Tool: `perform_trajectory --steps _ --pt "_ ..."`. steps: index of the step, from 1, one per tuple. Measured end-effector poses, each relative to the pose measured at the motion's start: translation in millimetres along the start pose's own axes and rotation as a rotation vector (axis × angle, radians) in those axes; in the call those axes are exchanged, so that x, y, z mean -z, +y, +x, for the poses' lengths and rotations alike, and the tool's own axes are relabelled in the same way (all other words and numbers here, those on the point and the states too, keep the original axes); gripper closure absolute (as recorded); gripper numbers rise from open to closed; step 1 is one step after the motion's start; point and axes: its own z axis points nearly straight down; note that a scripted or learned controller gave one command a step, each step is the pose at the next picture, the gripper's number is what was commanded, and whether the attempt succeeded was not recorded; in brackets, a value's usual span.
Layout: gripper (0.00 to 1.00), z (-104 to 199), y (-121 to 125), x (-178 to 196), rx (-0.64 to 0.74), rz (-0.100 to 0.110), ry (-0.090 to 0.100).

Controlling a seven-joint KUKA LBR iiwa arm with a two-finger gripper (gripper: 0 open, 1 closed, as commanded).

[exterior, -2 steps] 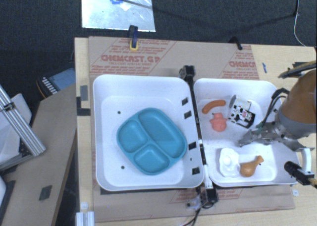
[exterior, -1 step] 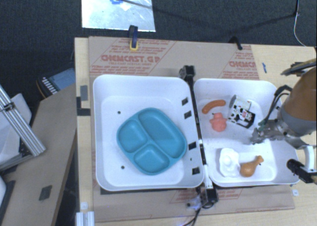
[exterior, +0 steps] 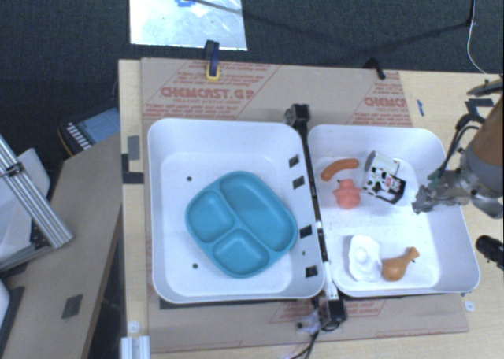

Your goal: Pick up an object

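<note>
Five items sit unpicked in your right bin [exterior: 453, 267], namely sausage [exterior: 339, 168], pink toy [exterior: 346, 194], carton [exterior: 384, 178], egg [exterior: 363, 257] and drumstick [exterior: 398, 264], while the gripper [exterior: 429, 194], grip state I cannot tell, hangs beside the carton, nothing lifted.

Left bin [exterior: 169, 192] — blue divided plate [exterior: 240, 223]. Right bin [exterior: 441, 216] — sausage [exterior: 339, 168], pink toy [exterior: 346, 194], black-and-white carton [exterior: 383, 179], fried egg [exterior: 363, 257], drumstick [exterior: 398, 264]. Gripper [exterior: 429, 196] over the right bin's right side, near the carton.
</note>
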Motion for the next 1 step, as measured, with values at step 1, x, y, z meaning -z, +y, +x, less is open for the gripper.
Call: perform_trajectory --steps 1 --pt "1.0 3.8 1.3 44.5 0.001 0.001 0.001"
